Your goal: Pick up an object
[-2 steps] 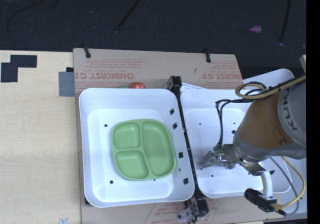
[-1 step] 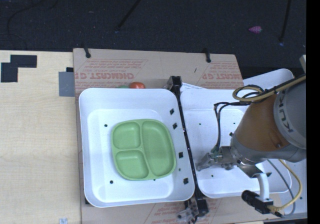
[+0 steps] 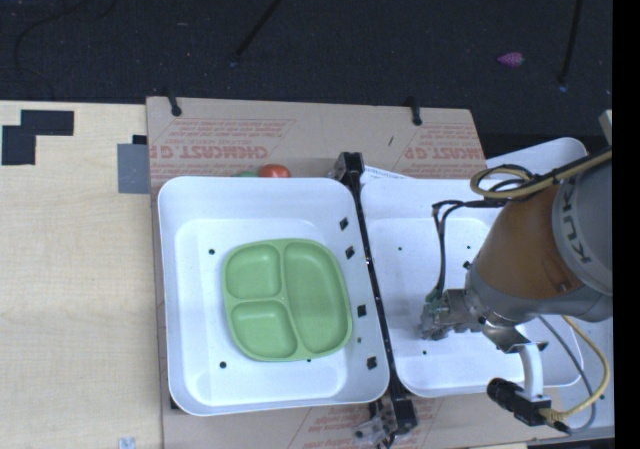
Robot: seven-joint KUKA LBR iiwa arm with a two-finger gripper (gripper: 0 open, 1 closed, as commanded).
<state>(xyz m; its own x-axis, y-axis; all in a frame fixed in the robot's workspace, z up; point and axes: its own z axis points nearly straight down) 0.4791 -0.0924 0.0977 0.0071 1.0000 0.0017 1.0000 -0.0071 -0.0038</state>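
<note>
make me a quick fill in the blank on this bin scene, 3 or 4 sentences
1. The green divided plate lies in the ____ bin as seen by the camera.
2. The plate has ____ compartments.
3. The gripper hangs over the ____ bin.
4. The small object beyond the far rim of the left bin is ____ in colour.

Missing words: left; three; right; red

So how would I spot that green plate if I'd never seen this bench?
Find the two white bins side by side and take the left bin, away from the arm. The green plate lies flat in its middle. It is pale green with three compartments, the one coloured thing inside the bin.
</note>
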